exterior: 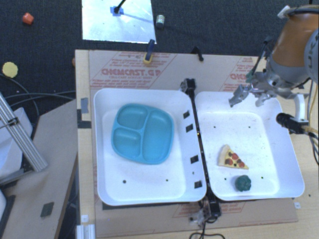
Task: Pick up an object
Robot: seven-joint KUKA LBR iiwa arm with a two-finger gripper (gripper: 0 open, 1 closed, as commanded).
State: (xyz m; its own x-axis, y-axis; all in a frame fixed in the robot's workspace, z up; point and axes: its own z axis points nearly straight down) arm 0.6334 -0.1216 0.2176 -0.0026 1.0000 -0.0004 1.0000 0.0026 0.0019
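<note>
Overhead slanted view of two shallow white plastic bins set side by side on a cardboard-covered bench. The left bin (107, 183) carries a light-blue, three-compartment plastic plate (143, 134) near its centre. The right bin (269, 128) carries the candidate objects: a triangular toy pizza slice (232, 158), yellow with red spots, lying flat at about 5 o'clock from the bin's centre, and a small dark-green rounded toy (243, 182), apparently a broccoli floret, just beyond it at 5 o'clock, near the front wall; the two lie close but apart. The two-finger gripper (249, 96) of the grey arm hangs over the bin's far rim at about 12 o'clock, its fingers spread wide and holding nothing, well apart from both toys. This posture suggests a ready position before descent; the grasp has not yet begun, and either toy lies unobstructed on the bin floor.
</note>
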